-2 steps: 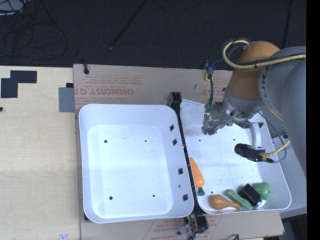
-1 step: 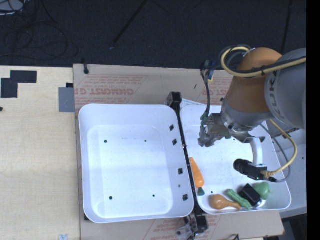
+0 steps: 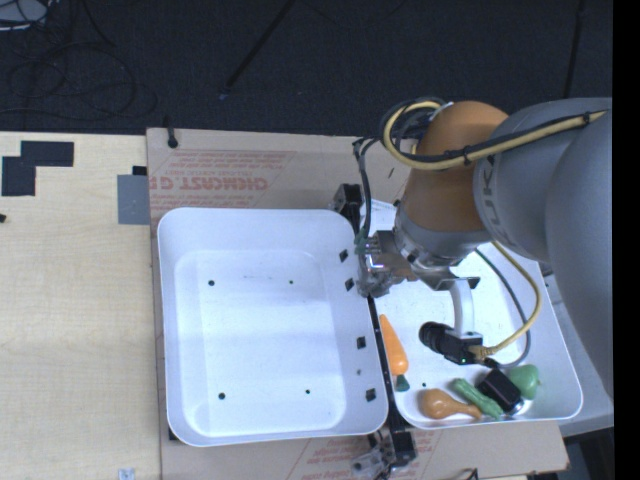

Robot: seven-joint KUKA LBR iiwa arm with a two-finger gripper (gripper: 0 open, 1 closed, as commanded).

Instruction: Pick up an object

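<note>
Several small objects lie in the right bin [image 3: 560,393]. An orange carrot [image 3: 392,344] lies along the bin's left wall. Near the front wall rests a tan pear-shaped piece [image 3: 444,403], with a green pod [image 3: 476,397], a black block [image 3: 500,389] and a green rounded piece [image 3: 524,377] beside it. My gripper [image 3: 377,271] hangs low over the right bin's left wall, just behind the carrot's upper end. The wrist covers it from above, and I see nothing held in it.
The left bin [image 3: 180,268] stands beside the right one, and their walls meet under the gripper. The grey arm [image 3: 540,188] covers the back of the right bin. Both bins sit on cardboard [image 3: 240,168] on a pale wooden bench [image 3: 70,298].
</note>
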